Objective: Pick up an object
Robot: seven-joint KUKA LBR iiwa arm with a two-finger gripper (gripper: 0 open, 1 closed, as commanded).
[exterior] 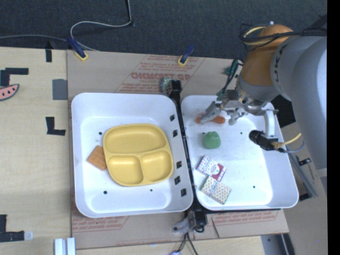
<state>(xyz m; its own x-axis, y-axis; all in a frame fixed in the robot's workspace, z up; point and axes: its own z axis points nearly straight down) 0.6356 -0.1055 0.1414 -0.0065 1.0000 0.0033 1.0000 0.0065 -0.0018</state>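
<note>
gripper hovers low at the far side of the right bin, fingers spread apart astride a small orange piece; green lump just nearer, 2 packets nearest.

Right bin right half open — green lump, packets crowd left.

Orange piece: small, lying flat in the right bin, between the fingertips of the gripper. Green lump: rounded, just below the gripper. Two patterned packets: flat, tilted, farther below, near the bin's front-left corner.
</note>
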